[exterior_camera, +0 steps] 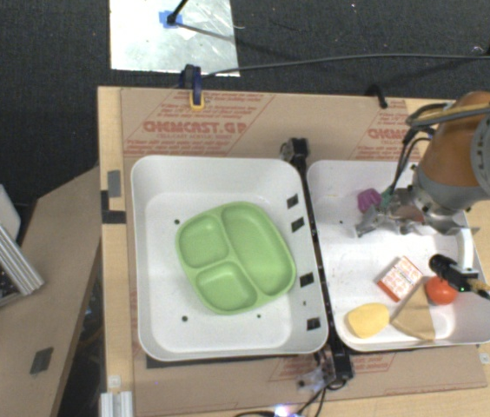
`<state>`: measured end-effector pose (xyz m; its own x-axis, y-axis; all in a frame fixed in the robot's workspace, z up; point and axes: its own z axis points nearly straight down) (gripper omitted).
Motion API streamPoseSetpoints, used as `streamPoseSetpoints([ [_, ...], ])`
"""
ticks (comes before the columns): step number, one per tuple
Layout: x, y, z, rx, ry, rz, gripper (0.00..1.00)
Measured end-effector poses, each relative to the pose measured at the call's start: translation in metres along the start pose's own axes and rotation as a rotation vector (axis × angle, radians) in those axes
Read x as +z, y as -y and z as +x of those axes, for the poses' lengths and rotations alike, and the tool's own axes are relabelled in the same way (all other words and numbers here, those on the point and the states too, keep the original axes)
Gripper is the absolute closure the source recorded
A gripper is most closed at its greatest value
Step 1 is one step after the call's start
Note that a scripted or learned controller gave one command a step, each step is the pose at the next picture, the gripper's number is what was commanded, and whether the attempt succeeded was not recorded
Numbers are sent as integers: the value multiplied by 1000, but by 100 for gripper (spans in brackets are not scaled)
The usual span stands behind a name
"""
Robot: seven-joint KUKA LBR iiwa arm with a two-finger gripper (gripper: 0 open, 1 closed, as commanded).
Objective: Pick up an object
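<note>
Grey tool (375,221) low in right bin (336,259), beside purple object (368,200); spread unclear

From where I stand, the right bin (341,189) is crowded along its near edge: box (399,278), tomato (440,291), yellow lump (367,320) and tan wedge (414,321) sit close together. Its far left corner is bare. The arm (462,163) hangs over the far right. The green plate (235,255) fills the left bin's (154,198) middle.
</note>
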<state>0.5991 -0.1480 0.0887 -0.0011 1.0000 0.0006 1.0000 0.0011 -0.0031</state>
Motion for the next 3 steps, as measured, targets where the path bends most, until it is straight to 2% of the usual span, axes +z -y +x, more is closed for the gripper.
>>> streamPoseSetpoints([
  [1,-14,-2,-1,0,1,-6,100],
  [2,-74,-2,8,-4,2,-11,100],
  [3,-118,-5,9,-4,2,-10,100],
])
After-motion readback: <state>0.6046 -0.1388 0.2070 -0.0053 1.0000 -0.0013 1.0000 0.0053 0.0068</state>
